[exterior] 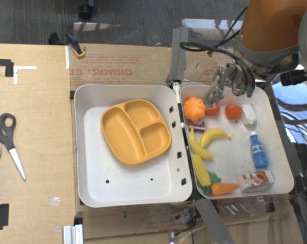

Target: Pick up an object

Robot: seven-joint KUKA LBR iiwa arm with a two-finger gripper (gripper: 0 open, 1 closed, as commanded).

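My gripper (213, 99) hangs over the back left part of the right bin (234, 159), its tip just above a small red item (213, 110) that it partly hides. An orange pumpkin-like toy (194, 108) sits right beside it on the left. To the right lie a red tomato (233, 111) and a white piece (248, 115). Farther forward are two bananas (214, 135), a corn cob (201, 171), a carrot (224, 188), a blue bottle (258, 152) and a small carton (257, 180). Nothing shows in the gripper's hold.
The left bin (92, 177) holds a yellow divided plate (136, 130). The divider between the two bins (183, 136) runs close to the pumpkin toy. Scissors (8, 141) lie on the bench at the far left. Cables trail from the arm's wrist (275, 19) above the right bin.
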